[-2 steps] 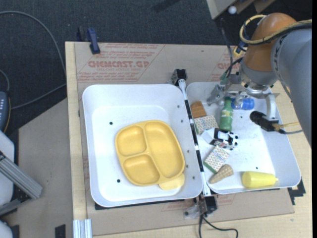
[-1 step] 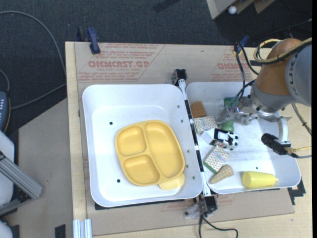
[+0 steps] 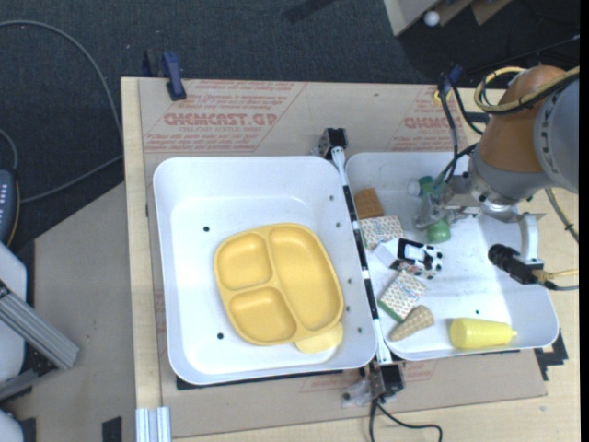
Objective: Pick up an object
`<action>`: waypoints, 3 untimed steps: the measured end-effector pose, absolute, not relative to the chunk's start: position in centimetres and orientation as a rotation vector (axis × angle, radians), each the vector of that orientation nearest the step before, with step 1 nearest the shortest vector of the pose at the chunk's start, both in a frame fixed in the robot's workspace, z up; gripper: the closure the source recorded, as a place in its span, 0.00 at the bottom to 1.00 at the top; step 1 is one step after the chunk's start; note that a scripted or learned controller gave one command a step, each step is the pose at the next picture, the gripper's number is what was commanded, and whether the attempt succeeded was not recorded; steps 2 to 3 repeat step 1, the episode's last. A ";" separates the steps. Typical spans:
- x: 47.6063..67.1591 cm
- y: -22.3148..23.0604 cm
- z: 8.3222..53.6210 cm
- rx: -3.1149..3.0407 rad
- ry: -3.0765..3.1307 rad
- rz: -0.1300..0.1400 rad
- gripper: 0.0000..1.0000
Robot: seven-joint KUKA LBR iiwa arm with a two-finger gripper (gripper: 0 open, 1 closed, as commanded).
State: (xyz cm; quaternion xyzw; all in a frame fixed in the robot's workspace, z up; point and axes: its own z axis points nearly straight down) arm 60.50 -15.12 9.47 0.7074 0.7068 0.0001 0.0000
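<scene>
**Gripper lowered over a green object in the right bin**

Nearest the camera, along the front of the right bin (image 3: 538,339), a yellow cylinder-shaped object (image 3: 480,333) is seen lying on its side, and just to its left a tan cone-shaped piece (image 3: 411,322) lies close to the bin's front left corner. Just behind the cone, a patterned square packet (image 3: 402,292) is set at a tilt, and behind that a small black-and-white toy (image 3: 419,258) is found near the middle of the bin.

In the left bin (image 3: 184,247), a yellow tray with 3 compartments (image 3: 278,284) is placed at a slant; part of a pale yellow piece (image 3: 318,342) is seen under its front edge.

Farther back in the right bin, a second patterned packet (image 3: 380,231) lies against the left wall, with a brown block (image 3: 369,202) just behind it. The gripper (image 3: 440,217) is positioned over a green object (image 3: 437,230) in the back half of this bin. Whether its fingers are wide, narrow or closed on anything cannot be told. The grey and orange arm (image 3: 520,136) is seen reaching in from the right.
</scene>
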 end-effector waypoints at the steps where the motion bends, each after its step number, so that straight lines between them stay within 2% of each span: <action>1: 58.4 -8.9 18.5 2.219 2.222 0.001 1.00; 3: 58.4 -8.9 18.5 2.219 2.222 0.001 1.00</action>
